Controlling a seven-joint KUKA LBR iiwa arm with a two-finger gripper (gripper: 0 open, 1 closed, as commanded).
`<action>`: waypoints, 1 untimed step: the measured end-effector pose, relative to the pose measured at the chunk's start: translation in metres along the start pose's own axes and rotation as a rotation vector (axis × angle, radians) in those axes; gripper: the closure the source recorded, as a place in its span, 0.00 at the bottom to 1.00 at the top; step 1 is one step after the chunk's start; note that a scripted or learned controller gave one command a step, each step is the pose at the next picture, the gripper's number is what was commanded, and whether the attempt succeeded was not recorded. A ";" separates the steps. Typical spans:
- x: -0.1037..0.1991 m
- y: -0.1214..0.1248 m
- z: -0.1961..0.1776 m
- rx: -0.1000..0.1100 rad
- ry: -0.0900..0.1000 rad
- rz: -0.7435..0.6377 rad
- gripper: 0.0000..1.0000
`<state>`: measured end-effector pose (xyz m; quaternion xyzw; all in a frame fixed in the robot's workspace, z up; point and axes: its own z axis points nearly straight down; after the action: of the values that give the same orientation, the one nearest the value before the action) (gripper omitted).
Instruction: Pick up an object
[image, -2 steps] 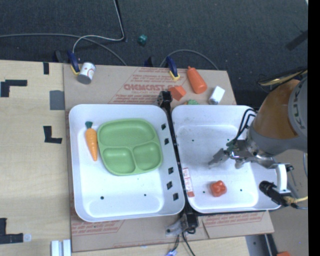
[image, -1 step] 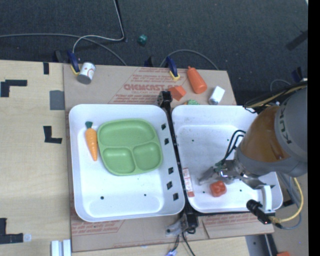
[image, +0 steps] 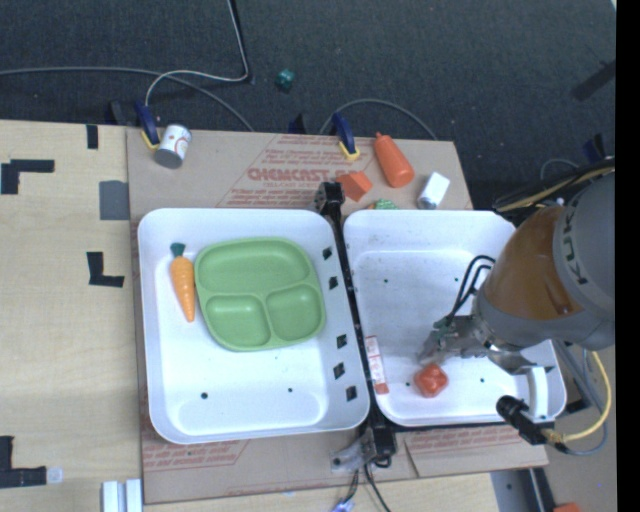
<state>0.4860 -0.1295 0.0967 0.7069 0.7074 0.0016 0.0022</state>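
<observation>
1. Tomato-like red object (image: 431, 380) lies on the floor of the right white bin (image: 400, 250), near that bin's front wall and a little right of the divider between the two bins.
2. The gripper (image: 447, 343) sits just above and to the right of the red object, very close to it; whether the two touch cannot be told from this slant.
3. The fingers are small and dark against the wrist, so it cannot be told whether they are spread or closed, and nothing is visibly held between them.
4. The arm (image: 560, 270) reaches in from the right, its orange band just above the wrist and its grey body covering the bin's right side.
5. The left white bin (image: 160, 300) holds a green divided plate (image: 262, 293) with three compartments, lying flat near the middle.
6. A toy carrot (image: 183, 285) lies just left of the plate, with its green top pointing to the back.
7. Behind the bins, on the cardboard sheet (image: 280, 170), lie an orange bottle-shaped object (image: 393, 160), a small orange block (image: 357, 184), a small white block (image: 433, 189) and a small can (image: 173, 144).
</observation>
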 end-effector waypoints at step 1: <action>0.000 0.000 0.000 0.000 0.000 0.000 0.00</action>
<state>0.4859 -0.1295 0.0966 0.7068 0.7074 0.0015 0.0020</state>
